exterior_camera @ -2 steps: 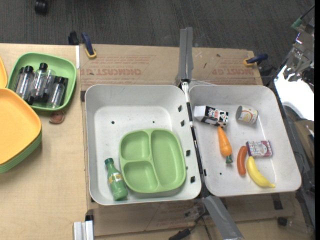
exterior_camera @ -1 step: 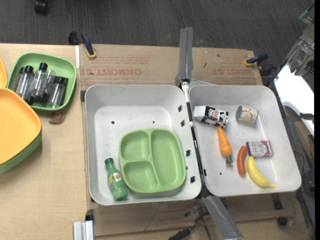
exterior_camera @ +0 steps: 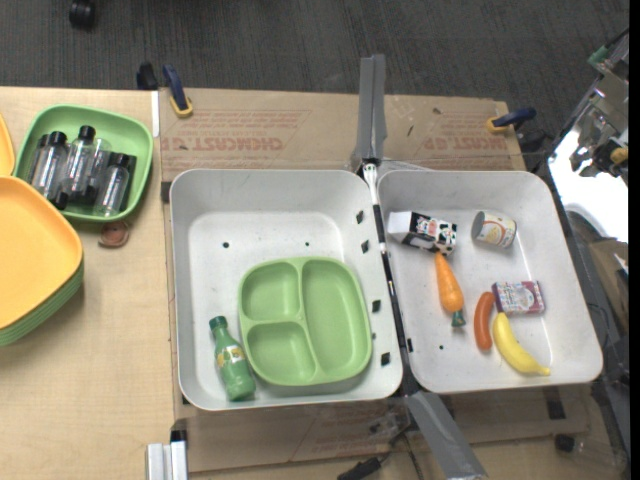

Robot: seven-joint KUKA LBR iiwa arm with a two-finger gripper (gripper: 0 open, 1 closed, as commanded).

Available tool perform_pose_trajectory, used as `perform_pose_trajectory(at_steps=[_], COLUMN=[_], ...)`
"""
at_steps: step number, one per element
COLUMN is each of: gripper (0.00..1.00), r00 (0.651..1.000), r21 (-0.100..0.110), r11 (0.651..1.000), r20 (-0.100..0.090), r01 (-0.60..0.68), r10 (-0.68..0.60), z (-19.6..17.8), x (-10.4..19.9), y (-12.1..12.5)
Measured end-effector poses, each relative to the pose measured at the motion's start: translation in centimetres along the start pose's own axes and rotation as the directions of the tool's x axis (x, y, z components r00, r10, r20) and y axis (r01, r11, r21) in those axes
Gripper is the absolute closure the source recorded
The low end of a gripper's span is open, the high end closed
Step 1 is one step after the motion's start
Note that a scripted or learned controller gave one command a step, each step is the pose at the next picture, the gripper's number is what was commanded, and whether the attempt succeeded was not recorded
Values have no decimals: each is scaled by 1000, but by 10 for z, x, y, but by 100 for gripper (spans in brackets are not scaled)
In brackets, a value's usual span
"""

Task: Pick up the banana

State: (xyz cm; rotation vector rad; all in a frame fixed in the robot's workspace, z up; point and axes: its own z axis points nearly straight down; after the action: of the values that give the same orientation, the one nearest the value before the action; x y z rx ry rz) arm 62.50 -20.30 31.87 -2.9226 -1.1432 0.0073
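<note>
A yellow banana (exterior_camera: 518,346) lies in the right white bin (exterior_camera: 560,258), near its front right corner, with its tip pointing to the lower right. A red sausage (exterior_camera: 484,320) lies just left of the banana and almost touches it. Directly behind the banana sits a small pink packet (exterior_camera: 518,297).
The right bin also holds an orange carrot (exterior_camera: 449,286), a small can (exterior_camera: 494,229) and a black-and-white carton (exterior_camera: 422,230). In the left bin (exterior_camera: 200,228) are a green divided plate (exterior_camera: 303,320) and a green bottle (exterior_camera: 231,359). A green tray of bottles (exterior_camera: 85,163) and yellow plates (exterior_camera: 30,258) rest at far left.
</note>
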Motion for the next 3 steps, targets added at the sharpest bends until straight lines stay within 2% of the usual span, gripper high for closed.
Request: perform_pose_trajectory(at_steps=[1,2,3], gripper=[100,100,100], r00=[996,987,963], r21=[-3,0,-3], r11=[996,987,963], r20=[0,1,-1], r01=[-92,-163,-269], r10=[92,163,269], z=[-20,2,-16], x=[12,6,4], y=[20,7,28])
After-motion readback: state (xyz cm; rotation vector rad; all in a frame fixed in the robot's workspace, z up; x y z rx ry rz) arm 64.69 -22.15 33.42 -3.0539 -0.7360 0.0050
